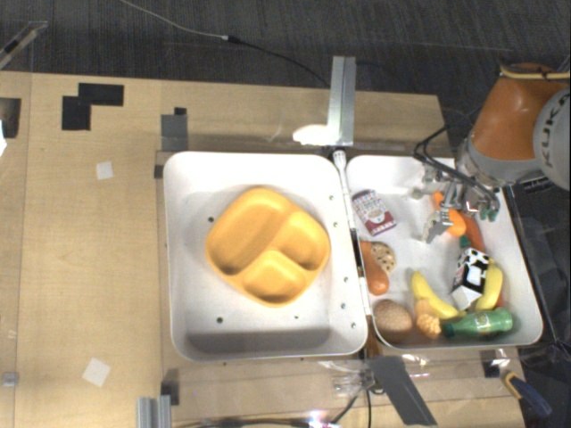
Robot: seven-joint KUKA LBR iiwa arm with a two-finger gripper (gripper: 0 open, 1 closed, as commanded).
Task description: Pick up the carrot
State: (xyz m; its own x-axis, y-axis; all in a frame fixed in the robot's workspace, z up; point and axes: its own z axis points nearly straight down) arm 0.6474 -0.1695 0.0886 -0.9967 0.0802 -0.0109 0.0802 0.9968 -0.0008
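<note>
The gripper (453, 210) closes its fingers on the carrot (462, 224), the orange root angling down and away from it toward the right bin's (406, 176) outer wall. Just below the gripper lie a black-and-white carton (470, 269) and bananas (434, 296); toward the divider, bare white floor separates it from a small red packet (373, 210).

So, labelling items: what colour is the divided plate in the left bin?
Yellow-orange, as the camera view shows: the divided plate.

yellow tray (268, 243), banana (432, 297), green bottle (479, 325), potato (392, 315)
</note>
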